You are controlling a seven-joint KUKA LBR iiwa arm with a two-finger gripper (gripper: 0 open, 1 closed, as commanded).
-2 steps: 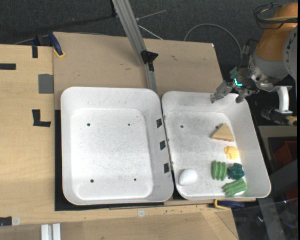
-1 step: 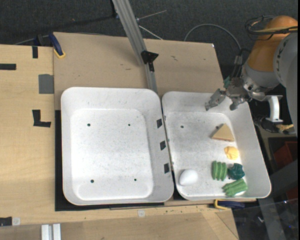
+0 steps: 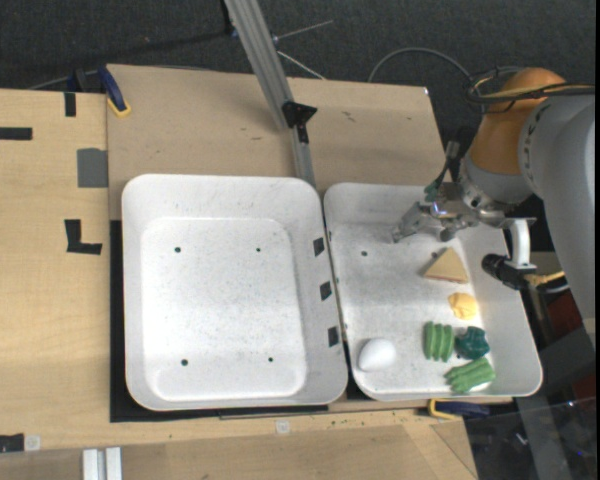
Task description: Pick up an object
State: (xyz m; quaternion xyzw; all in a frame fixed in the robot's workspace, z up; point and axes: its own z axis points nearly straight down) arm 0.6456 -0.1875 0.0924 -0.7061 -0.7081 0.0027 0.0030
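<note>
White egg (image 3: 377, 353) and green toys (image 3: 454, 353) lie in right bin (image 3: 380, 208).

Light wood table (image 3: 210, 138) with two shallow white bins sitting side by side on it, touching in the middle: left bin (image 3: 220, 288), right bin (image 3: 380, 268). There's a dark mat (image 3: 117, 318) peeking out under the left bin. Black tape marks (image 3: 77, 236) and a grey patch (image 3: 92, 166) sit on the left part of the table.
</note>
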